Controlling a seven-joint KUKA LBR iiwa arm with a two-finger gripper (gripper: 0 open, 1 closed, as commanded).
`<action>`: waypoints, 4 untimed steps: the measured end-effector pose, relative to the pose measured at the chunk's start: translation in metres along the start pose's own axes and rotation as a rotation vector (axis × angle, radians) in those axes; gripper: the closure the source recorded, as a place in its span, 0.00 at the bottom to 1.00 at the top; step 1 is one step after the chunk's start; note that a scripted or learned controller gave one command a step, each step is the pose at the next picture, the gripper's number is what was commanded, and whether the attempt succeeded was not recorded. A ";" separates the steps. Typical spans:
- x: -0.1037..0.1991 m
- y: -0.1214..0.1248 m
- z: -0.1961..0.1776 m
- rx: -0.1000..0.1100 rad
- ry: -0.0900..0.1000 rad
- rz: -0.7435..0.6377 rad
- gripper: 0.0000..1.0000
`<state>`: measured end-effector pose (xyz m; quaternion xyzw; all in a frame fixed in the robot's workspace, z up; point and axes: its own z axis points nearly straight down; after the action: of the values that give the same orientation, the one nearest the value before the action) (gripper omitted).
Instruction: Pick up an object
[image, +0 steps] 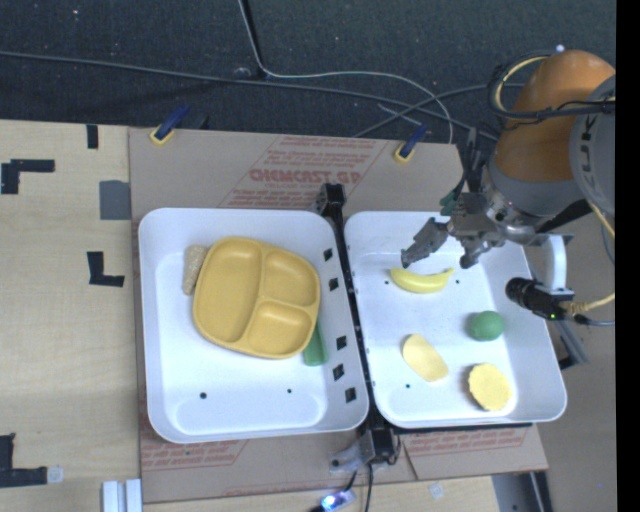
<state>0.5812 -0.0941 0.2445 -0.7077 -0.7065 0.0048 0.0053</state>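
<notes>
My gripper (441, 249) hangs over the back of the right bin (530, 400), its two dark fingers spread apart with nothing between them. A yellow banana (421, 281) lies just below and in front of the fingertips. Further forward in the same bin sit a green ball (486, 325), a pale yellow oval piece (425, 358) and a yellow round piece (489, 387).
The left bin (160, 330) holds a yellow divided plate (256, 297), a tan piece (193, 268) tucked at its left edge and a green item (315, 346) partly under its right rim. A black clip strip (345, 300) runs between the bins. Cables cross the dark back area.
</notes>
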 end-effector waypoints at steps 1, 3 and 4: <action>0.000 0.002 -0.007 -0.012 -0.001 -0.003 0.00; -0.004 -0.013 0.103 -0.007 -0.001 -0.002 0.00; -0.004 -0.014 0.157 -0.009 -0.001 -0.002 0.00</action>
<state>0.5652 -0.0978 0.0874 -0.7068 -0.7074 0.0022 0.0018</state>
